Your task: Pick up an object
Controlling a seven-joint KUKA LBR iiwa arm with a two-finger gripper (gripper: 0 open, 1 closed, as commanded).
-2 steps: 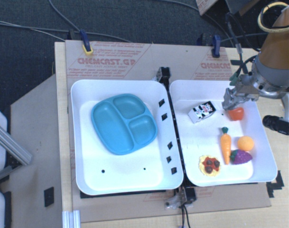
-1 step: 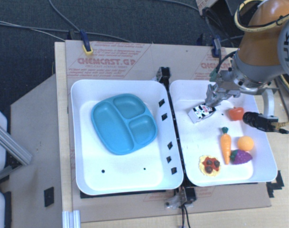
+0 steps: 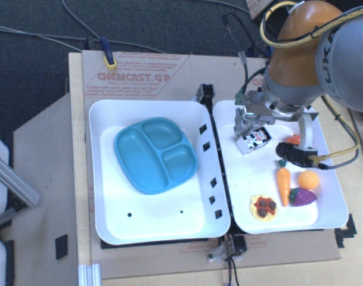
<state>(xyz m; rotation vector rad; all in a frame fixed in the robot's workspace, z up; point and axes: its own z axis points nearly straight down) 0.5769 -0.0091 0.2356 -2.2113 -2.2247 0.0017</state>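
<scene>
Nearest you, along the front of the right bin (image 3: 333, 216), you have a small toy pizza (image 3: 263, 207), then a bunch of purple grapes (image 3: 303, 196) touching a toy carrot (image 3: 284, 182) that stands lengthwise toward the back, and just behind the grapes an orange fruit (image 3: 309, 179). In the left bin (image 3: 104, 177) you see a blue divided plate (image 3: 156, 154) lying flat, well apart from anything the arm could reach for right now. Further back in the right bin, a dark bracket with a cable (image 3: 295, 154) hangs off the arm beside the carrot's top. Beyond that, the tool (image 3: 248, 130) sits low over the bin's rear left part, directly above a small white card-like object with red and black marks (image 3: 255, 140), which lies tilted on the bin floor and looks like the intended target. You cannot tell from this angle how wide the tool is or whether it has hold of anything; the object appears to rest on the bin, touching or just under the tool's tip. Judge the task as barely past the approach: the arm is down at a candidate, but no lift is evident, so the grasp and the raise both remain. Behind it all, the cardboard sheet (image 3: 139, 76) covers the worktop (image 3: 44, 136).
</scene>
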